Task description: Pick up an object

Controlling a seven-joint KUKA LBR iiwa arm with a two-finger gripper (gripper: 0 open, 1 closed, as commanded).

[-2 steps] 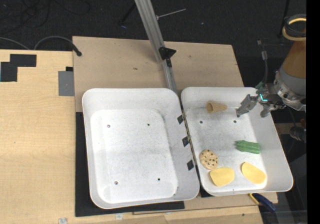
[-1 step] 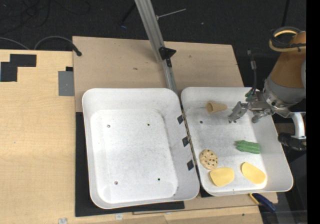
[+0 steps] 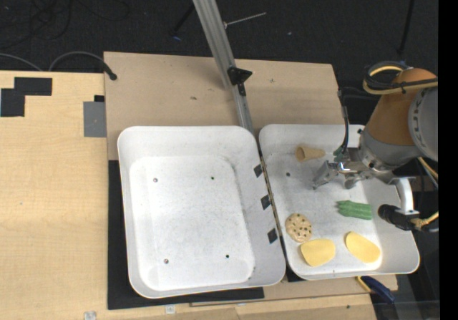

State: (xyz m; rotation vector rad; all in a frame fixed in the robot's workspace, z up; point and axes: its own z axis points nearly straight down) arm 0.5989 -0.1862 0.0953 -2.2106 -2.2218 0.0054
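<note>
A: Far left, a pale wood tabletop [image 3: 43, 190] with dark cut-outs ran up to the brown board [image 3: 215, 89] under the bins. Black floor with cables lay behind.

B: And the left bin [image 3: 136, 147]?

A: White, speckled, four small dots on its floor. Its rim met the right bin [image 3: 275, 136] along a seam with black clips. A grey metal rail [image 3: 215, 32] slanted down from the top to that seam.

B: The right bin, then?

A: Busier. A tan cone [image 3: 310, 153] sat near the back. A speckled cookie [image 3: 298, 226] lay by the left wall, and just beside it two yellow pieces [image 3: 317, 252] hugged the front rim. A green piece [image 3: 356, 210] lay between them and the arm [image 3: 401, 118].

B: Where was the claw?

A: The gripper [image 3: 330, 174] hung low over the bin's middle, between cone and green piece, touching neither as far as I could see. Its fingers looked splayed apart, nothing between them.

B: Room to move?

A: Bare floor lay around the cone and left of the gripper; the front edge was crowded.
</note>
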